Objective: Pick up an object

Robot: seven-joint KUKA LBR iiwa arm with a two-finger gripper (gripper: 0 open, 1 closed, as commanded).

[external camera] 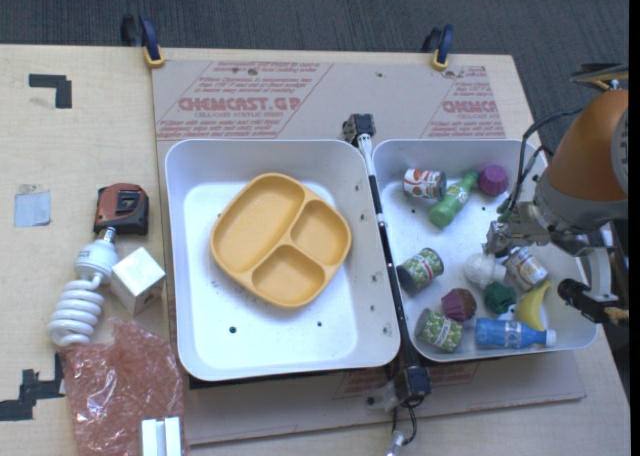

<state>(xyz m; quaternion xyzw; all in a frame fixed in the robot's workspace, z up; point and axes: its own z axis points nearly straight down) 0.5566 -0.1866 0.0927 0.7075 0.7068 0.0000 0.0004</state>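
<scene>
My gripper point(508, 244) hangs low over the right bin point(392, 159), near its right side, below the orange-banded wrist point(590, 149). Directly beneath and around it lie a white lumpy object point(482, 269) and a small silver can point(528, 270). Nearby are a dark green piece point(499, 297), a yellow banana point(537, 305), a blue bottle point(512, 334), a maroon piece point(459, 304) and two green-labelled cans point(420, 269) point(438, 330). Farther back lie a red-and-white can point(424, 183), a green bottle point(450, 202) and a purple piece point(493, 180). Nothing is visibly held.
The left bin point(190, 274) holds a yellow divided plate point(281, 239). On the bench to the left lie a tape measure point(122, 210), a spiral light bulb point(82, 294), a white cube point(138, 275) and a red mesh bag point(120, 389). The divider point(380, 234) separates the bins.
</scene>
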